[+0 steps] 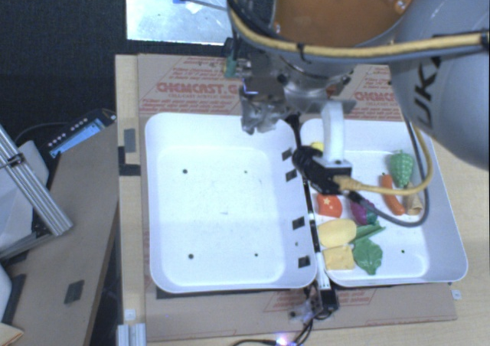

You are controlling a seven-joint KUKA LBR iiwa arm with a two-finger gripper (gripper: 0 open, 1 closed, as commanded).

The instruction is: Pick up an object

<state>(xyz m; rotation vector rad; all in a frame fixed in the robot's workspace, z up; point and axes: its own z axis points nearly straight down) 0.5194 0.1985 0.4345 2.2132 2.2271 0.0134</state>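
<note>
Hovering hand (264, 119) above left bin (214, 207)

- One fixed camera above the bench, looking down at a slant on both white bins (222, 275)
- The arm (344, 0) looms close under the lens, top right

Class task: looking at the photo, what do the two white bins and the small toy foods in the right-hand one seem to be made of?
White bins: probably moulded plastic, smooth and slightly glossy, with rounded corners. Toy foods: likely plastic or rubber, given their bright uniform colours and soft sheen; the picture leaves it open.
</note>
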